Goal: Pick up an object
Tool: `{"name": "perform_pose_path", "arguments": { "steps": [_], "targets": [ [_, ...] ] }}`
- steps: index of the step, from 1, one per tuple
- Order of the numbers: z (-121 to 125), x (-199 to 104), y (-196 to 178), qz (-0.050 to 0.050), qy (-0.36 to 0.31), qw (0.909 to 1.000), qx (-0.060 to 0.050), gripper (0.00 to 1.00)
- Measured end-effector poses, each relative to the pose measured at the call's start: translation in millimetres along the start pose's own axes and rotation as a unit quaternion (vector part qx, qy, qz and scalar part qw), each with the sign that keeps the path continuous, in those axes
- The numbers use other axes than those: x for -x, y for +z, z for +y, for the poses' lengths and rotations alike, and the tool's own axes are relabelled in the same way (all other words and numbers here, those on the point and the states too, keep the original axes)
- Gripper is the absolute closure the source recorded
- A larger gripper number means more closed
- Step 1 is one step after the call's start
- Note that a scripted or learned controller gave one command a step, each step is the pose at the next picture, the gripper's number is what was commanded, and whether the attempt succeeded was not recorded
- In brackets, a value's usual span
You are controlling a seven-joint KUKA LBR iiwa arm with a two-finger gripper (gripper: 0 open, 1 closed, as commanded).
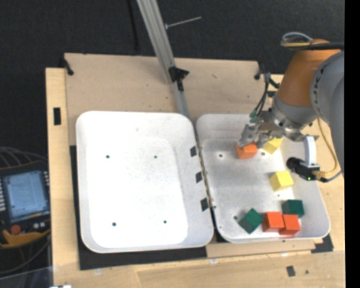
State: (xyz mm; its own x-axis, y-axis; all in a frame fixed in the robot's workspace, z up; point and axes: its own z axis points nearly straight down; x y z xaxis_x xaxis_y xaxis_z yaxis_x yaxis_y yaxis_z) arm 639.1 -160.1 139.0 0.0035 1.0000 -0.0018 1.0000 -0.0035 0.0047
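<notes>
Black floor surrounds your tabletop (138, 83), a pale wooden board carrying two shallow white bins side by side. Your left bin (135, 179) shows only a few dark dots on its floor. Your right bin (228, 179) holds the blocks. An orange block (246, 151) sits near the bin's far end, and your tool (251, 138) is right over it, touching or nearly so (from this angle you cannot tell whether the fingers are spread or closed on it). Just beside the tool, toward the arm, a yellow block (272, 145) peeks out partly under the wrist. A second yellow block (281, 180) lies further toward the near side, apart from the others. At the near end you have a cluster: a green block (250, 220) tilted on its corner, two orange blocks (281, 222) touching each other, and a darker green block (294, 207) just behind them. A handheld pendant (21, 197) with a lit screen rests off the tabletop's left edge. A metal pole (159, 38) slants up from between the bins.
</notes>
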Motion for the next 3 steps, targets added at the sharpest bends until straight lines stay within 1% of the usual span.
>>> {"name": "perform_pose_path", "arguments": {
  "steps": [1, 2, 3],
  "targets": [
    [11.1, -2.7, -54.0, 0.0, -0.003, 1.0, 0.001, 1.0],
    [6.3, -9.8, -107.0, 0.0, -0.004, 1.0, 0.001, 1.0],
    [7.3, -8.6, -136.8, 0.001, -0.005, 1.0, 0.0, 1.0]
  ]
}}
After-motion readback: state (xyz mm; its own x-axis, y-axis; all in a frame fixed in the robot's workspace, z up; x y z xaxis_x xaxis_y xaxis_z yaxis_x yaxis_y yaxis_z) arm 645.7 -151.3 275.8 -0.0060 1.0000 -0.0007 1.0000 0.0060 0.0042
